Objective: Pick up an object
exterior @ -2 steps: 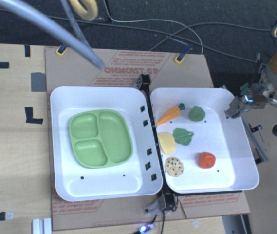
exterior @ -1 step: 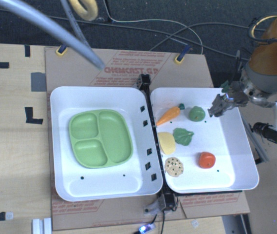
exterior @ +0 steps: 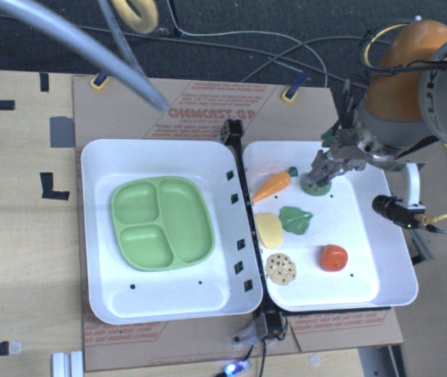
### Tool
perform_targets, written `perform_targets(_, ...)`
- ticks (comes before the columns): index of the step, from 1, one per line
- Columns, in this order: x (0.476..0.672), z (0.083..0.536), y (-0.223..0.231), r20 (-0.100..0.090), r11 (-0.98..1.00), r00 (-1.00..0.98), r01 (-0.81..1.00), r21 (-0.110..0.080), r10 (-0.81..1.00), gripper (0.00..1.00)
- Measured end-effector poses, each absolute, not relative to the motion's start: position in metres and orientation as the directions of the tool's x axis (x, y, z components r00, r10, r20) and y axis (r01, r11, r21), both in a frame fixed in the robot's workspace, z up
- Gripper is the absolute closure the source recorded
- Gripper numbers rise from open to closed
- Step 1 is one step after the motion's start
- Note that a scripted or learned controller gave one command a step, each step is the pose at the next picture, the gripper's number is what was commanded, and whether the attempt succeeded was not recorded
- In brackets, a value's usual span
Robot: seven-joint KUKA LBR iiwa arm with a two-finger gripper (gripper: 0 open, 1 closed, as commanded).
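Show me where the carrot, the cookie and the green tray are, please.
carrot [exterior: 272, 184], camera view, middle of its orange body.
cookie [exterior: 281, 269], camera view, centre of its speckled face.
green tray [exterior: 163, 223], camera view, the ridge between its compartments.

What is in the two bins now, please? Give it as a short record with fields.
left bin: holds a green divided plate
right bin: holds the toy foods
carrot: far left part, near the divider
green leafy piece: middle of the bin
yellow piece: left side, beside the green leafy piece
cookie: near left part
red tomato: near middle
gripper: low over the far part of the right bin, right of the carrot
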State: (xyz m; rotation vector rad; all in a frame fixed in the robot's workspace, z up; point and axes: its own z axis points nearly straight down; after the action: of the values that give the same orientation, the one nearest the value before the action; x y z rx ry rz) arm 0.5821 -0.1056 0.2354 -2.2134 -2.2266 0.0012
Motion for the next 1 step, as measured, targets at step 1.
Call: perform_targets(1, 0.589, 0.2299, -0.0612, 0.001, 0.005, -0.005, 1.0, -0.003, 1.0, 1.0)
